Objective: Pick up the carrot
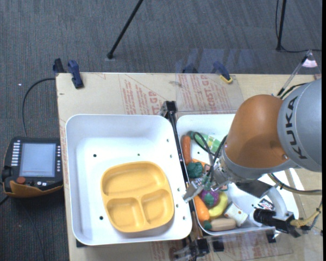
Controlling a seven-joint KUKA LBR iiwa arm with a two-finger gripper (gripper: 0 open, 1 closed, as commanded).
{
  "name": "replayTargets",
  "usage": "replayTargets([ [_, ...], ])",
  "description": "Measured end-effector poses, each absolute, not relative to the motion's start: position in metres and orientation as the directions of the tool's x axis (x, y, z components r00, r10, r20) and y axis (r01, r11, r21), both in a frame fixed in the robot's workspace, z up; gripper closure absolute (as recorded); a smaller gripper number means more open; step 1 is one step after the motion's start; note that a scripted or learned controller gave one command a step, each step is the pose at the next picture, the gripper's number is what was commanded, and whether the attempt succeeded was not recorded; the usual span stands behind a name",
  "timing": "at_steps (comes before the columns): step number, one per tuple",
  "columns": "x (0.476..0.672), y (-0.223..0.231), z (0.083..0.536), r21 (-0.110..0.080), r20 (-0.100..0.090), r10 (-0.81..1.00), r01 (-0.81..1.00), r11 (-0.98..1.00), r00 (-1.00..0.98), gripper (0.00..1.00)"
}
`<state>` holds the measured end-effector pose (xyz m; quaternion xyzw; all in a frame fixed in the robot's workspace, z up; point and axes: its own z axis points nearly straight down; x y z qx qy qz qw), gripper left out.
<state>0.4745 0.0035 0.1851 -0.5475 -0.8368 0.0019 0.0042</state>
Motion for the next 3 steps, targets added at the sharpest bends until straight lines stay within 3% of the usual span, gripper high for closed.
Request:
replayTargets([
  [1, 0.475, 0.003, 0.186, -0.006, 0.001, 0.998, 0.998, 0.068, -0.068, 0.00],
  [2, 0.475, 0.022, 0.185, -0.008, 0.004, 0.939, 0.939, 0.344, -0.344, 0.00],
  [3, 0.475, 0.019, 0.186, -0.006, 0.003, 0.940, 0.940, 0.342, -0.342, 0.00],
])
